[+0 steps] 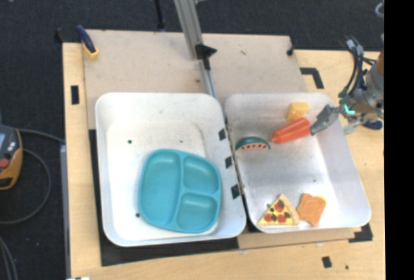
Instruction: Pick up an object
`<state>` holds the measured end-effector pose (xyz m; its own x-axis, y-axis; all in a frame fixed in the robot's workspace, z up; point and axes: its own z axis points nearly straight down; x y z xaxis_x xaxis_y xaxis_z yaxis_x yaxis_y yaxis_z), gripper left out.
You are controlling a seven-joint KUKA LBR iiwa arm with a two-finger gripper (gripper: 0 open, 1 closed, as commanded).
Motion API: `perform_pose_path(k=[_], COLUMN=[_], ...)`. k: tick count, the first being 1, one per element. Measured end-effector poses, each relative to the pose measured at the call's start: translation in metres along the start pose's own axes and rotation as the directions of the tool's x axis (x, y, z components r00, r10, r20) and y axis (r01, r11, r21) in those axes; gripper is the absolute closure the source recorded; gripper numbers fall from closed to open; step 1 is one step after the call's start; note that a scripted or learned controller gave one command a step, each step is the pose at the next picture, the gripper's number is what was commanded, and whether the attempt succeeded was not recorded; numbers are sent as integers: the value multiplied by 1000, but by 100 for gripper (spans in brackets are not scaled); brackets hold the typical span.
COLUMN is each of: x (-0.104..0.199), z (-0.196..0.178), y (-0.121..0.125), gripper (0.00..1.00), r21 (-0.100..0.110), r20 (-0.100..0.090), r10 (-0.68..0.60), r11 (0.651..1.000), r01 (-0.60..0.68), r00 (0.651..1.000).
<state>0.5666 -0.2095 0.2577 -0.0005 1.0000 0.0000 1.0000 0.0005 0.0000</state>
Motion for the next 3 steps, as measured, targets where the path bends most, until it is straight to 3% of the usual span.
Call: perform_pose_path(k=[1, 3], x=[0, -3], z=[-1, 119], y=[0, 9], gripper=[0, 0], r21=[-1, 3], r20=[0, 0], r10=[0, 1], r11=[1000, 1000], r01=[0, -1], r00=[1000, 1000])
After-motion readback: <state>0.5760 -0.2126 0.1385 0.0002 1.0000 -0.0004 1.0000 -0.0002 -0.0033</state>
